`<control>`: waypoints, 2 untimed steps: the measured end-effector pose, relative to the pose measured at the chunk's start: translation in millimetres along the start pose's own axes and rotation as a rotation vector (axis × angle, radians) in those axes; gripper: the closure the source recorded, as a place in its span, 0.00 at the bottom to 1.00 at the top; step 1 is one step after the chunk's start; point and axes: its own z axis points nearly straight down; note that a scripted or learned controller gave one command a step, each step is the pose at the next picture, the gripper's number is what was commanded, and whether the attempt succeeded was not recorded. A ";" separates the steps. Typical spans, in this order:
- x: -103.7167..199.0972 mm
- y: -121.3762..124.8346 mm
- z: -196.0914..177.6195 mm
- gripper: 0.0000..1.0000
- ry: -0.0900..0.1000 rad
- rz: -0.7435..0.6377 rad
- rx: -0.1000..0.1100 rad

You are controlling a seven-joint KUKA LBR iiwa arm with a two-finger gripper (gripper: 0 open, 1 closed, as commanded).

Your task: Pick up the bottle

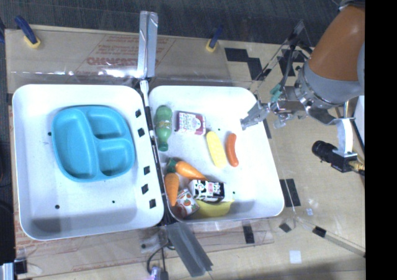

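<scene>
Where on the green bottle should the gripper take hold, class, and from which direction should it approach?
Probably across the middle of the green bottle, coming straight down from above. It lies on its side along the right bin's left wall, cap end toward the carrots, so closing across its narrow width suits best. The wall crowds one side, leaving little clearance there. The gripper hovers near the bin's right edge.

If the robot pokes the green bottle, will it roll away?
Probably a little. The green bottle lies on its side against the bin's left wall, and its rounded body looks apt to roll on the smooth white floor. It looks like stiff plastic, so it should hold its shape but may slip. The end effector is over the bin's right edge.
</scene>
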 end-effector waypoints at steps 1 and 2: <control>62.8 25.8 135.5 0.00 0.000 0.128 0.002; 177.8 49.5 100.1 0.00 0.001 0.317 0.001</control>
